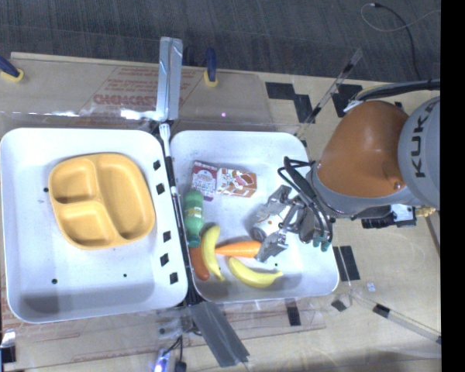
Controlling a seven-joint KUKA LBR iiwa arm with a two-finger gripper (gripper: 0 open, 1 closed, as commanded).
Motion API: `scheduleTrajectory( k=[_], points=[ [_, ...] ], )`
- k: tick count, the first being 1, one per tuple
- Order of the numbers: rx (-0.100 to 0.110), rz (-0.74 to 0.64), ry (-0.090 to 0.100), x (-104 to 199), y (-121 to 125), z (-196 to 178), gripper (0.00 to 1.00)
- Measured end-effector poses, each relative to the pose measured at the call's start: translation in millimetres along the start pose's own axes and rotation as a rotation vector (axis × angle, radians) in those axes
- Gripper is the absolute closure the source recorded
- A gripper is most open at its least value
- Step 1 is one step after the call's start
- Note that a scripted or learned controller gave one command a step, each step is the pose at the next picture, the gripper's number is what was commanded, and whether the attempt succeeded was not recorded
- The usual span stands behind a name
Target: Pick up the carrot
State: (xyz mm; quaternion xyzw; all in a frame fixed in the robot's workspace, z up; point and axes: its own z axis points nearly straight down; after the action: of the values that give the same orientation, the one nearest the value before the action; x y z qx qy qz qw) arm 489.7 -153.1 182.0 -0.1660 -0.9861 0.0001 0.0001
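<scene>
**Tool at the carrot's right end, grasp not confirmed**

The carrot [237, 248] lies flat in the right bin [310, 149], near its front wall, pointing left-right. It's boxed in: one banana [210, 248] touches its left end, a second banana [254, 273] sits just below it, and a green bottle [193, 211] is up-left. A snack packet [223, 180] lies further back, well apart.

The tool [270, 239] is right at the carrot's right tip. Can't tell whether it is spread or pinching; the metal parts blur together from this angle.

Risks, my read:
- Grip at the tapered tip could let the carrot slip or pivot out on lift.
- A finger may catch the lower banana and drag it along.
- The bin wall is close, leaving little room.

The yellow divided plate [101, 200] in the left bin [23, 231] isn't involved.
</scene>
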Motion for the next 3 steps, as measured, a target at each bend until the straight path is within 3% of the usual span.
scheduleTrajectory(
  k=[1, 2, 3],
  points=[
    [0.000, -0.065, 0.002, 32, 52, 41, 0.00],
    [0.000, -0.171, -0.002, -10, 10, 90, 0.00],
    [-0.001, -0.175, -0.003, -11, 12, 80, 1.00]
  ],
)
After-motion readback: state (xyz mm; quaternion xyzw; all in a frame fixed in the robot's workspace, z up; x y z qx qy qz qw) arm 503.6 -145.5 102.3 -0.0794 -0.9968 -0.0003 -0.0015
